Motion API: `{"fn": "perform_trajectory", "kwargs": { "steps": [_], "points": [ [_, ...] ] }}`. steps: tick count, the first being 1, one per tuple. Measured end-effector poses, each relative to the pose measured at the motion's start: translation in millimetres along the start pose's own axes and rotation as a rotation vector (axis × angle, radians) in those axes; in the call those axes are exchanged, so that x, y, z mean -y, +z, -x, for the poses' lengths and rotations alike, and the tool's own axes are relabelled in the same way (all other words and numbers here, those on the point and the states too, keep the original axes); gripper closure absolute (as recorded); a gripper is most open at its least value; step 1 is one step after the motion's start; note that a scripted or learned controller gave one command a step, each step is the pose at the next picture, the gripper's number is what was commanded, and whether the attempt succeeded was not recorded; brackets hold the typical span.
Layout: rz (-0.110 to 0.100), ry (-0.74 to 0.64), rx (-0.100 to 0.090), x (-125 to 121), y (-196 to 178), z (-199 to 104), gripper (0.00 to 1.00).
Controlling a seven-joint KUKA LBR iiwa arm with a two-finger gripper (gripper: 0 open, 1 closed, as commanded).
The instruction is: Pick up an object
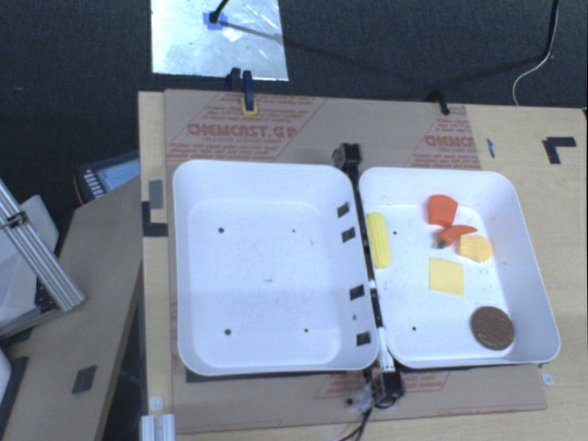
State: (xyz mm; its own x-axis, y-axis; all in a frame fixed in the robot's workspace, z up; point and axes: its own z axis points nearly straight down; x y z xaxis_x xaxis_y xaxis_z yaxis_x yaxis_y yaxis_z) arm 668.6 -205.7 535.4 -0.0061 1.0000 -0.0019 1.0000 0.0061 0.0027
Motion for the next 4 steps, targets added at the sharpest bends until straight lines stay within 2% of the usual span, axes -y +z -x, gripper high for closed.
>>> {"fn": "perform_trajectory", "kwargs": {
  "steps": [4],
  "points": [
    [0.0,0.0,0.0,0.0,0.0,0.0,1.0]
  ]
}}
